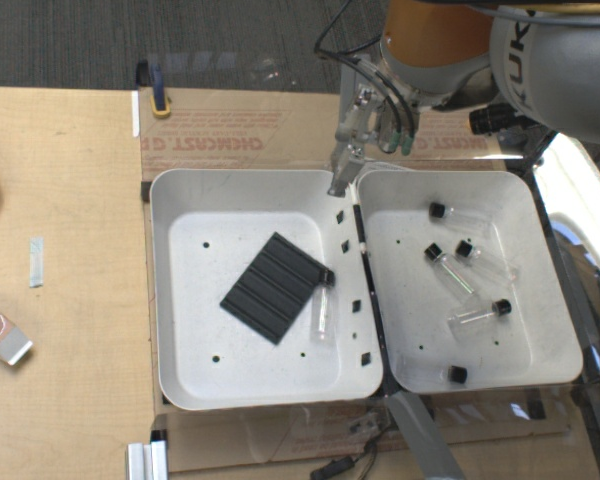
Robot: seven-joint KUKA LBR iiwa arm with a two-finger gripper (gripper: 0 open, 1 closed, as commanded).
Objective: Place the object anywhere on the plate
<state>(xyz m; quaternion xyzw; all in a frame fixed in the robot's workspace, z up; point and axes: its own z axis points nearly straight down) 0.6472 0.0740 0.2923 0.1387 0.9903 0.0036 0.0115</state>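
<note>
A black ribbed plate lies tilted in the left bin. A clear vial with a black cap lies on the bin floor along the plate's right side, its cap touching the plate's right corner. My gripper hangs above the back rim where the two bins meet, well behind the plate and the vial. Nothing shows at its tip.
The right bin holds several clear vials with black caps, among them one near the middle and another toward the front. A loose black cap lies near the front wall. Cables run down from the wrist.
</note>
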